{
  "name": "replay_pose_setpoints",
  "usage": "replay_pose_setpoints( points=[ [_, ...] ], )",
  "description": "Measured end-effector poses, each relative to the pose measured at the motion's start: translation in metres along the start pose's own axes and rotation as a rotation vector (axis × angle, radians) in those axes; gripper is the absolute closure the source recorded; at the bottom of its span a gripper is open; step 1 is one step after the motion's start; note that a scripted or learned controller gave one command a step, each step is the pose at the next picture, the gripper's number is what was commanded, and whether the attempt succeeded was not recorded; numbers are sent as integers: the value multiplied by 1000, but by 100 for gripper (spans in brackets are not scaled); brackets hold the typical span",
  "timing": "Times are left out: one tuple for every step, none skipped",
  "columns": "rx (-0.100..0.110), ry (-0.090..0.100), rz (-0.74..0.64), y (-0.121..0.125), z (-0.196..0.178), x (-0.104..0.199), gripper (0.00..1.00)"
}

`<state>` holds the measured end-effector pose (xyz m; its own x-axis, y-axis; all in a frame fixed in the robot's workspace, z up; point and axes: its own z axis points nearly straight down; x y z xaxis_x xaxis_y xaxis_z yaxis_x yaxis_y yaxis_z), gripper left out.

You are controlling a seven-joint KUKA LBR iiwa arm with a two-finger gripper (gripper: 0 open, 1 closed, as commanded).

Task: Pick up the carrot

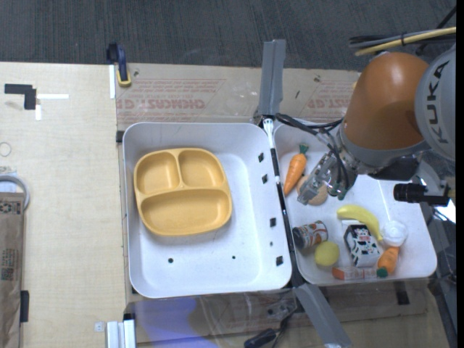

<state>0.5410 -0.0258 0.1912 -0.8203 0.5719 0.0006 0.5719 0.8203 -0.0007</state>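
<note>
The carrot (293,171), orange with a small green top, lies in the right bin (417,267) near its left wall, tilted with the green end up. My gripper (319,187) hangs low in the same bin just right of the carrot, over a pale brown item (317,196). Nothing shows between the fingers. The big orange wrist band hides the bin's upper right part.
The right bin also holds a banana (360,218), a small can (312,234), a yellow ball (327,253), a black-and-white carton (360,243), a second small carrot (388,259) and a white cup (394,232). In the left bin (217,267) lies a yellow divided plate (183,191).
</note>
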Motion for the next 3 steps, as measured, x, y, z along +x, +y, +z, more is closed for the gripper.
replay_pose_setpoints(
  points=[
    [0, 0, -1, 0, 0, 0, 0],
    [-1, -1, -205, -24, -1, 24, 0],
    [-2, -2, -548, -25, 0, 11, 0]
  ],
)
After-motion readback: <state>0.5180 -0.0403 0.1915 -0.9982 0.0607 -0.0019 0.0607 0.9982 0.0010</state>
